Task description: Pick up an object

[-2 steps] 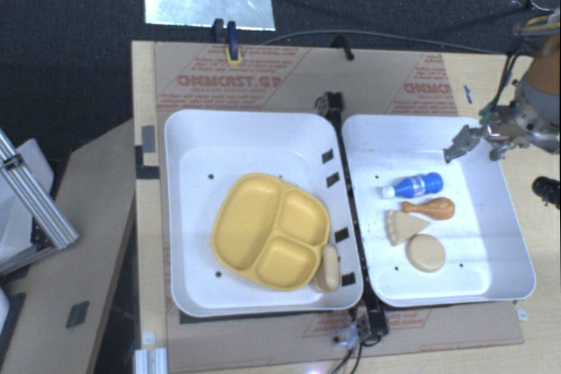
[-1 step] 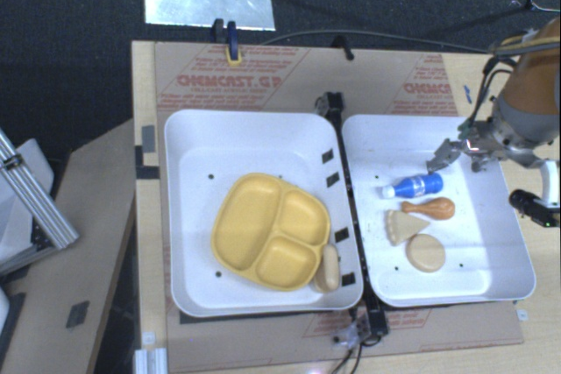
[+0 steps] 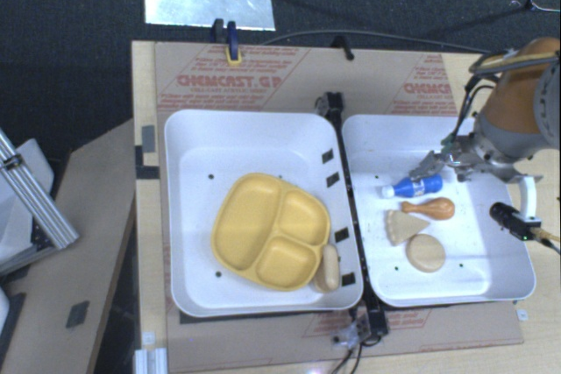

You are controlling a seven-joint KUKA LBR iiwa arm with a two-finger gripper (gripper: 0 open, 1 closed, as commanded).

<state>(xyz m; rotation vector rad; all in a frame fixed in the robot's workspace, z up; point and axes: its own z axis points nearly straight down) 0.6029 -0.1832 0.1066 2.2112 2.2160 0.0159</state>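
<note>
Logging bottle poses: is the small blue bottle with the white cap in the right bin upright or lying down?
Lying down: the small blue bottle rests on its side, white cap toward the divider.

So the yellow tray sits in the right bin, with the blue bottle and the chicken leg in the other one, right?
Not quite: the camera view shows the yellow tray in the left bin. The blue bottle and chicken leg are in the other one, the right bin.

The pincer [image 3: 438,160] hangs over the right bin [image 3: 504,280], its tips just above a blue tube [image 3: 412,187], perhaps touching it. Beside the tube lie a drumstick [image 3: 429,208], a wedge [image 3: 403,227] and a round biscuit [image 3: 426,253]. A yellow tray [image 3: 263,228] sits in the left bin [image 3: 197,188].
</note>
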